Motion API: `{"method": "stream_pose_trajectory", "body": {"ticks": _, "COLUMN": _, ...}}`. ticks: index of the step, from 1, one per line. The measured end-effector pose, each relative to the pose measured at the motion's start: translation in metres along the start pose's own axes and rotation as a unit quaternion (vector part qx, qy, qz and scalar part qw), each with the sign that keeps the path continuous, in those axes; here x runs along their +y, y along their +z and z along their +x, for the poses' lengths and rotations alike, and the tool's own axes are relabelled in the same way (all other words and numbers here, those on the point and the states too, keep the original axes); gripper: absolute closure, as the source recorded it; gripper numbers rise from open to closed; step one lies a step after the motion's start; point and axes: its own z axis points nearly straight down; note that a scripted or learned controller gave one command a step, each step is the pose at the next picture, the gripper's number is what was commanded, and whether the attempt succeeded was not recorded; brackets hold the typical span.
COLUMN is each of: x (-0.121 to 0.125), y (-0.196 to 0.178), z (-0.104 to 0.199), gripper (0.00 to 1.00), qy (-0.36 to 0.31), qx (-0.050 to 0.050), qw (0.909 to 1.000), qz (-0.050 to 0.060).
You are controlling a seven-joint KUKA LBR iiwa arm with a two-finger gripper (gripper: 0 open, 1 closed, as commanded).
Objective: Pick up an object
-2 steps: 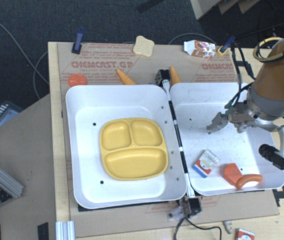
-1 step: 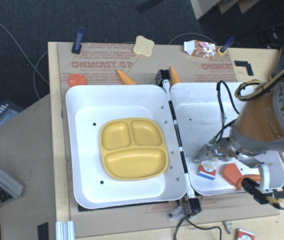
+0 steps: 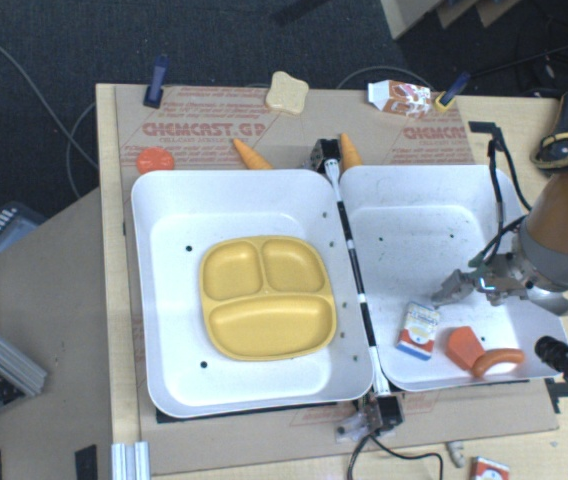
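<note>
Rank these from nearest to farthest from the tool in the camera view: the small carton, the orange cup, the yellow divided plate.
Measured from the tool in the right bin:
1. Small carton, just below-left of it.
2. Orange cup, below it near the front edge; close to the carton's distance.
3. Yellow divided plate, far off in the left bin.
</note>
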Motion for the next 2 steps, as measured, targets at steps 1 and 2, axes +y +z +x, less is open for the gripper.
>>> {"method": "stream_pose_trajectory", "body": {"ticks": 1, "x": -0.009, "y": 0.048, "z": 0.000, "gripper": 0.00, "qy": -0.001, "qx": 0.002, "qw": 1.0000, "qz": -0.003}}
{"method": "stream_pose_trajectory", "body": {"ticks": 2, "x": -0.012, "y": -0.055, "z": -0.023, "gripper": 0.00, "qy": 0.000, "qx": 0.000, "qw": 1.0000, "qz": 0.000}}
